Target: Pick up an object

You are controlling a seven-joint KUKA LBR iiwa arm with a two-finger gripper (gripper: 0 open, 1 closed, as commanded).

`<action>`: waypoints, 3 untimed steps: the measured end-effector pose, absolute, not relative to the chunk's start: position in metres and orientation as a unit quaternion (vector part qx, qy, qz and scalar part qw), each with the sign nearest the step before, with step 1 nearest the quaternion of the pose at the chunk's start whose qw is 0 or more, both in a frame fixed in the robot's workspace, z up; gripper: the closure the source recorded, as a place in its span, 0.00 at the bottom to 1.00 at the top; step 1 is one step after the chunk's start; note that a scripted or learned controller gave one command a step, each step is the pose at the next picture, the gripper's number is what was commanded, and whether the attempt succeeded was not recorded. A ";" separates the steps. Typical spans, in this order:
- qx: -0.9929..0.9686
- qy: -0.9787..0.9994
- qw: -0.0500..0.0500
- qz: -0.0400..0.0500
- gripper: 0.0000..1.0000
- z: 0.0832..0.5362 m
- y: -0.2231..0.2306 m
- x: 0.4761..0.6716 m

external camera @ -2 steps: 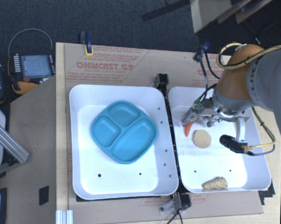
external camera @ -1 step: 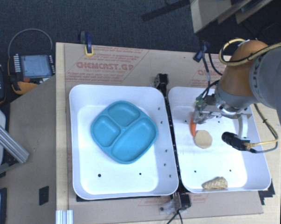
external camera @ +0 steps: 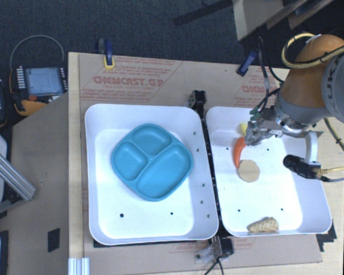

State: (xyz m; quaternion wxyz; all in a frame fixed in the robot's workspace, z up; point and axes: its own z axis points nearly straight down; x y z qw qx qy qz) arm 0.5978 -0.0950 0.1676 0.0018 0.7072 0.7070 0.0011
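Observation:
The right bin (external camera: 297,196) holds several small objects. An orange, carrot-like piece (external camera: 238,153) lies near its upper left, with a round tan disc (external camera: 249,170) touching its lower end. A small yellow object (external camera: 242,129) sits just above the orange piece. A tan, crusty lump (external camera: 263,225) rests by the bin's front rim. My gripper (external camera: 253,134) hangs over the upper left of this bin, right beside the yellow object and just above the top of the orange piece. Nothing shows as held in it.
The left bin (external camera: 100,208) holds a blue divided plate (external camera: 152,160) at its middle. A black clamp (external camera: 197,99) sits at the top of the ridge between the bins. A black fitting with a cable (external camera: 300,166) hangs off the arm over the right bin.

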 end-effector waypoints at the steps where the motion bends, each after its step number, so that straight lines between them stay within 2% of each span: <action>1: 0.707 0.707 0.003 0.002 1.00 0.224 -0.105 0.601; 2: 0.707 0.707 0.003 0.002 1.00 0.264 -0.105 0.603; 3: 0.705 0.709 -0.002 -0.001 1.00 0.253 -0.047 0.588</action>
